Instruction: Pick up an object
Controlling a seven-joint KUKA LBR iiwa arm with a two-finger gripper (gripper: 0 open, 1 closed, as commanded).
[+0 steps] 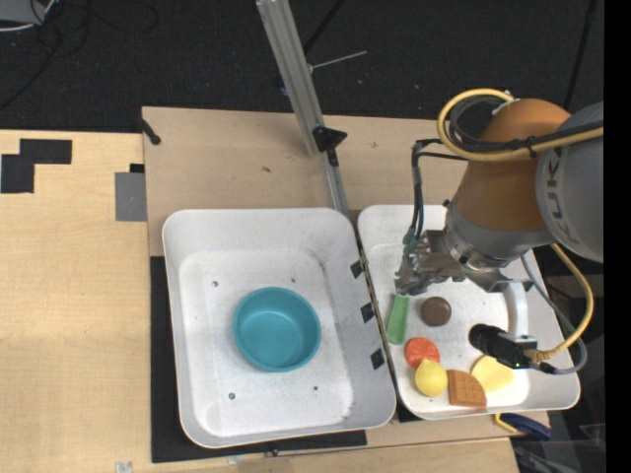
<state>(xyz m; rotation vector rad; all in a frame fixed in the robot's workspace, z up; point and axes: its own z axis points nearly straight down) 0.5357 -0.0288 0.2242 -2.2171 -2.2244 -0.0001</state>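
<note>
On the worktop [89, 294], the left bin [197, 254] carries a teal bowl [277, 328], well apart from the gripper [414, 276], which hangs over the right bin [380, 227]. Taking the green stick [397, 318] as landmark: it lies just below the gripper, its long axis running near upright in the view, along the bin's left wall, which makes it the likeliest pick. Whether the fingers are spread or pressed together cannot be told. A brown ball [436, 311] sits just right of the stick, a red piece [422, 351] and a yellow one [430, 378] below-right, and nothing shows between the fingers.
</note>
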